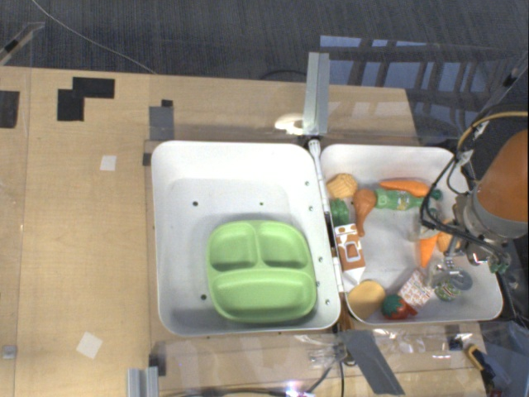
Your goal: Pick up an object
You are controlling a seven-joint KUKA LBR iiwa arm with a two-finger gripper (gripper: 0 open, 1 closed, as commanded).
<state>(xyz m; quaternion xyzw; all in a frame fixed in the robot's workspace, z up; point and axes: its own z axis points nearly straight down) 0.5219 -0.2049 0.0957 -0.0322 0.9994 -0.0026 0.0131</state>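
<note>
The table (74,255) looks like pale, matt wood with a fine grain. Both bins, the left bin (178,180) and the right bin (388,164), appear to be smooth white plastic with a dull sheen. The green divided tray (262,270) is smooth, slightly glossy plastic. The post (316,93) between the bins looks like brushed metal. Beyond the table, the floor (207,15) is dark, ribbed carpet.
</note>
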